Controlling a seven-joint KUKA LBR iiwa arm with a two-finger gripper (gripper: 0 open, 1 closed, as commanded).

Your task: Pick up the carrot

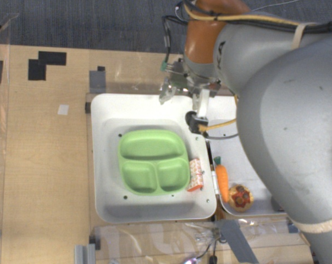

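As you stand: gripper over left bin's far rim; you cannot tell its state.
Carrot: right bin, camera-ward of gripper.
Axis: along the bin wall.

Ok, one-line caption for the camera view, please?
Gripper hovers at the far rim of the bin holding the green tray; the carrot lies ungrasped in the other bin.

We see bright, even light from above, faint glare on the white bin rim, soft shadows inside it, and the looming grey arm slightly blurred.
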